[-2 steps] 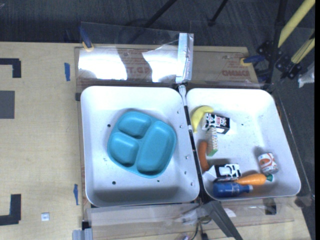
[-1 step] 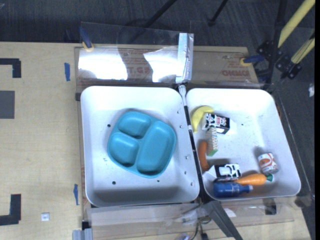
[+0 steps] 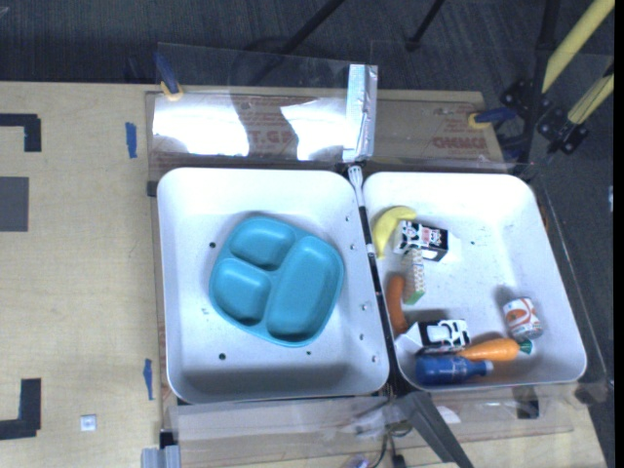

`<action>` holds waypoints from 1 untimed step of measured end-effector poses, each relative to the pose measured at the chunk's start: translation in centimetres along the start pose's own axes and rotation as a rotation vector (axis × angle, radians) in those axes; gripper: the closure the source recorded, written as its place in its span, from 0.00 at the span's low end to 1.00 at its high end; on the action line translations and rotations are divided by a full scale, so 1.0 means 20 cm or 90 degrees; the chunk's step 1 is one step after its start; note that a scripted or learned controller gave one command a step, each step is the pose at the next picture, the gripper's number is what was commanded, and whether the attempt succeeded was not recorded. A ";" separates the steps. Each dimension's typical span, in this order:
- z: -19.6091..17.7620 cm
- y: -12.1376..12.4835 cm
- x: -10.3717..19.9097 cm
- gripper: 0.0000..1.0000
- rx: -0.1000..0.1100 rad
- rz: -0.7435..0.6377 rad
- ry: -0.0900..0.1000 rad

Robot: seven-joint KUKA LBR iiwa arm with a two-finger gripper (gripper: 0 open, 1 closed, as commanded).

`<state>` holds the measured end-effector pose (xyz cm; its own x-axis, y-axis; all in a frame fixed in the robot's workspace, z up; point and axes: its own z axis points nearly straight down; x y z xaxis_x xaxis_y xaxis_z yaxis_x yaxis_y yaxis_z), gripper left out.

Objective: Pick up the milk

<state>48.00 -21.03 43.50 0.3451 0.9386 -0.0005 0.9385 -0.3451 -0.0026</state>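
Note:
Two small cartons with black-and-white cow patches lie in the right bin point(image 3: 507, 213). One milk carton point(image 3: 423, 239) lies near the bin's upper left, touching a yellow banana point(image 3: 389, 225). The other cow-patterned carton point(image 3: 445, 334) lies near the front, just above a blue bottle point(image 3: 444, 368). I cannot tell which of the two is meant.
In the right bin also lie a reddish sausage point(image 3: 395, 303), a pale speckled box point(image 3: 416, 279), an orange carrot point(image 3: 499, 349) and a small can point(image 3: 522, 317). The left bin point(image 3: 185, 222) holds a blue divided plate point(image 3: 278, 279).

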 end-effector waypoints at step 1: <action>0.00 0.01 -0.03 0.00 0.000 -0.097 0.000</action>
<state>48.01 -21.60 43.49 0.1987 0.9801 -0.0002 0.9801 -0.1987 -0.0028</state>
